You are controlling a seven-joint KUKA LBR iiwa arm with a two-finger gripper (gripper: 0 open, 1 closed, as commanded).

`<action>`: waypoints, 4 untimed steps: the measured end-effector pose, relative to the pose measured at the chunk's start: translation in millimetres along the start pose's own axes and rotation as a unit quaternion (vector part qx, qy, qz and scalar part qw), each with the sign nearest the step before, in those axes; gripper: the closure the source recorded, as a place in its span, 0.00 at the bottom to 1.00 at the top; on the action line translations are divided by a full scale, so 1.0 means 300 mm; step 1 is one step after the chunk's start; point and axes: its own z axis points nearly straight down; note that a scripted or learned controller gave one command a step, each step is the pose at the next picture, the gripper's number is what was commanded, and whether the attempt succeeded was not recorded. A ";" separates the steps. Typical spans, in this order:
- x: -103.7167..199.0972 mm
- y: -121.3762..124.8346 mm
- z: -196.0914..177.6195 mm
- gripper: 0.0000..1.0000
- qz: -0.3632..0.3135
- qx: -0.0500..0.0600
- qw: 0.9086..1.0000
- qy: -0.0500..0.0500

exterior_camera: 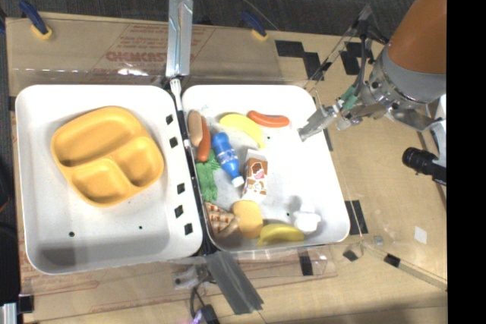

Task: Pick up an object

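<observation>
The hand [313, 125] hangs over the right bin's [328, 177] far right rim. That bin holds a hot dog [269, 118], a banana [241, 126], a blue bottle [226, 155] and a small carton [257, 177]. A yellow tray [107, 154] lies in the left bin [38, 228].

You see two bins of smooth white plastic with a soft sheen: the left bin [34, 163] and the right bin [334, 201]. In the left bin lies a yellow tray [106, 154], matt moulded plastic. In the right bin, the bottle [225, 154] is glossy blue plastic, the carton [257, 177] beside it looks like printed card, and the sausage [268, 118] near the far wall shines like smooth plastic. The counter [380, 193] looks like pale, matt wood. Behind the bins, a metal strip [179, 34] gleams. The pincer [311, 129] looks like dull grey metal.
</observation>
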 end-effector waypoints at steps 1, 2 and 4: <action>-0.021 -0.082 0.571 0.00 -0.003 0.006 1.000 0.004; -0.119 -0.007 0.542 0.00 0.017 0.001 1.000 0.001; 0.098 0.336 0.786 0.00 0.202 0.000 0.979 -0.007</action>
